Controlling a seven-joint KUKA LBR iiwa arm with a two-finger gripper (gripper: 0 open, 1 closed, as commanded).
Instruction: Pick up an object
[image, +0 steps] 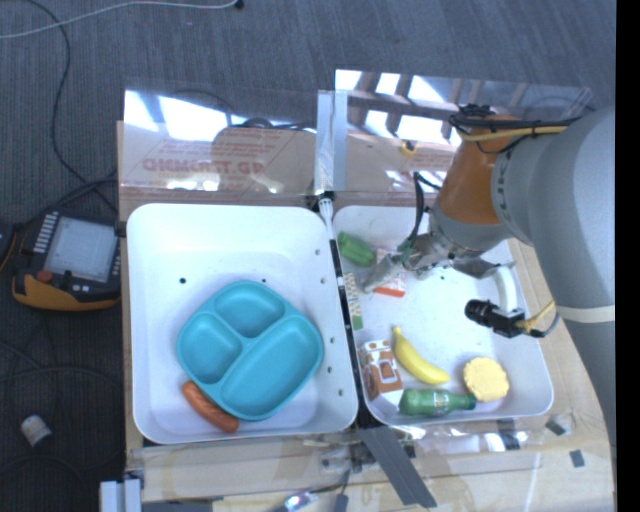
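My gripper (388, 268) hangs low over the upper left part of the right bin (530, 400), at the end of the grey arm with the orange band. Just to its upper left lies a green object (354, 247), close to the gripper tip; I cannot tell whether they touch. A small orange-red piece (390, 292) lies just below the gripper. Further down the bin are a yellow banana (418, 362), a round yellow object (486, 379), a green bottle (436, 402) lying on its side and a small brown and white box (380, 368).
The left bin (160, 250) holds a blue divided plate (250, 347) with an orange-red sausage-like item (210, 405) at its lower left edge. A black cable fitting (495, 315) hangs off the arm over the right bin. Clear panels stand behind both bins.
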